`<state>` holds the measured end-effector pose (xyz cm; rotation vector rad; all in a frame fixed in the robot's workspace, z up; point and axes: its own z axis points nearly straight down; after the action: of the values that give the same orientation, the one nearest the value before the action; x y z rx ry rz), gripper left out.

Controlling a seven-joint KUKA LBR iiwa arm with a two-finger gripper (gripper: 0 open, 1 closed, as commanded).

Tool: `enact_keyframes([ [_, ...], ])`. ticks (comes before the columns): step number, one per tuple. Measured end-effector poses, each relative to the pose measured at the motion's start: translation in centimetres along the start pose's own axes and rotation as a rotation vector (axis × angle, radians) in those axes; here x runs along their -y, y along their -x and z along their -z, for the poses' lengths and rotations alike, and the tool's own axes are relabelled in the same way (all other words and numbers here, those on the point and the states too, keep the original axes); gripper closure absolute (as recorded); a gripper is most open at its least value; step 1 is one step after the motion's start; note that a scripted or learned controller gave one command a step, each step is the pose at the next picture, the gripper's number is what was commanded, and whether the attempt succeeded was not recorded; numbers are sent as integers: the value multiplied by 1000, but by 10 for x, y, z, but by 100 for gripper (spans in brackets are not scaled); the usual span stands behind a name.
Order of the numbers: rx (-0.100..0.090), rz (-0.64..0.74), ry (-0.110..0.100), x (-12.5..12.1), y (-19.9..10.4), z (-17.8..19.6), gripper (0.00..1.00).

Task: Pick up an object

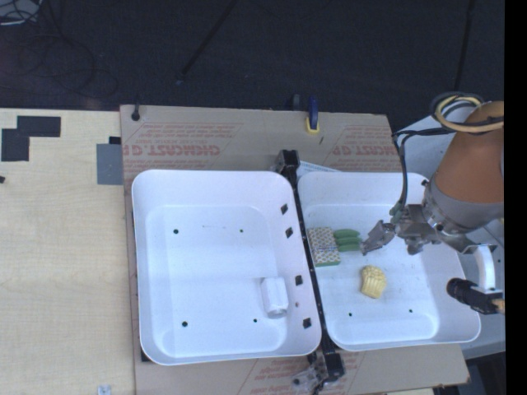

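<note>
Yellow corn piece [373, 282] sits mid right bin [412, 336], below gripper [380, 238]. Gripper looks parted, nothing between fingers. You judge corn light, firm, bumpy; pinch across short sides.

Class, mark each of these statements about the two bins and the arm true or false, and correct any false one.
1. The yellow corn piece lies in the right bin. True.
2. The white cup stands in the right bin. False: it lies in the left bin.
3. The green object lies beside the checkered block. True.
4. The gripper hangs over the left bin. False: it is over the right bin.
</note>
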<state>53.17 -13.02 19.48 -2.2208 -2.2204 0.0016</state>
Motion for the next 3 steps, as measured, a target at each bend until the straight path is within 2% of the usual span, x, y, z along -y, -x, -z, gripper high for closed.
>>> enact_keyframes([
  [1, -1, -1, -7, 8, 20, -52, 0],
  [2, 0, 0, -1, 2, 14, -110, 0],
  [3, -1, -6, -2, 3, 17, -97, 100],
])
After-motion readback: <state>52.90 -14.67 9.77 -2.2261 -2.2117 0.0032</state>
